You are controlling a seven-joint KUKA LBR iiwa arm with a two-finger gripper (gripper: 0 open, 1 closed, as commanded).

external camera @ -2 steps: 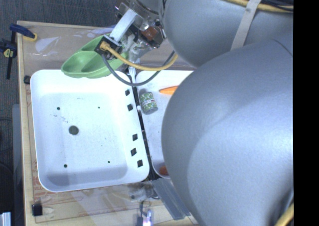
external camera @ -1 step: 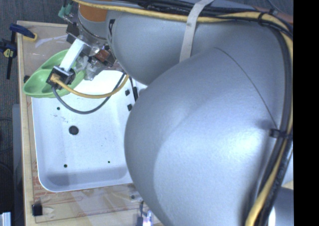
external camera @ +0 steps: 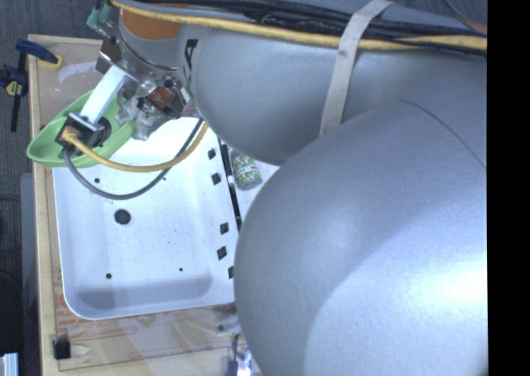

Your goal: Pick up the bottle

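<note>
Bench point(external camera: 41, 200): pale wood with a worn grain; it shows along the left edge and the near edge of the view, beyond the bin walls. A blue clamp point(external camera: 37, 51) grips its far left corner.
Left bin point(external camera: 132, 283): shallow white plastic with rounded corners and a smooth floor speckled with small dark dots; one larger round dark mark point(external camera: 122, 217) lies on the floor toward its left side.
Green piece point(external camera: 58, 138): a curved, thin, bright green shape, glossy like moulded plastic, lying over the far left corner of the left bin, under the wrist.
Cables point(external camera: 124, 169): a yellow hose and a black lead loop down from the wrist and sag over the far part of the left bin's floor.
Gripper point(external camera: 124, 109): a cluster of white, metal and black parts below the orange band, hanging over the far left corner of the left bin; whether its jaws stand apart or closed, and whether they hold anything, I cannot tell.
Divider point(external camera: 228, 200): a dark strip with square black tabs where the two bins meet.
Bottle point(external camera: 246, 172): small and rounded, with a green-and-white patterned wrap, lying just right of the divider at the far left edge of the right bin, partly hidden by the arm.
Arm point(external camera: 356, 200): broad smooth grey shells, matt, filling the right side; a pale strap point(external camera: 344, 60) binds the cables across it.
</note>
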